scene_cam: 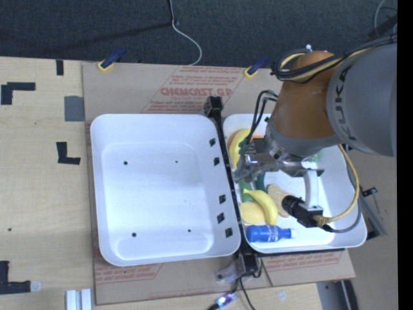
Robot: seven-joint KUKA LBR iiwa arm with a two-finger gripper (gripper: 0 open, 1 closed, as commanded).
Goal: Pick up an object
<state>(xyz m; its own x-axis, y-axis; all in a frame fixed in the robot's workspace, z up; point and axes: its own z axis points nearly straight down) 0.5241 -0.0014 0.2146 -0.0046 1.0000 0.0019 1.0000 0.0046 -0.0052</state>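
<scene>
The arm (322, 102) is in over the right bin (345, 237) now, big orange wrist hanging low above the clutter, and this looks to me like the reach-down stage of the pick, nothing lifted yet. The jaws (248, 166) sit down near the bin's left wall, by the divider where the two bins meet, but the wrist and its hardware crowd the spot and I cannot tell whether they stand apart or together, or whether anything is between them.

What is there to grab? A yellow banana-shaped piece (263, 203) lies just below the jaws, curving toward the front of the bin. A second yellow piece (239, 141) peeks out just above them, hard against the bin's left wall. A blue bottle (268, 234) lies on its side at the front edge. There is a pale tan item (279, 194) beside the banana shape, too hidden to name.

Next move, I would guess: settle on one target, most likely one of the yellow pieces close by, drop squarely over it, close and lift straight up.

Trouble spots: the things are packed tight, so a neighbour may get nudged or pinched along with it. The bin wall is close on the left. A yellow cable (352, 192) loops off the wrist over the bin. The left bin (155, 134) lies alongside on the worktop (39, 192).
</scene>
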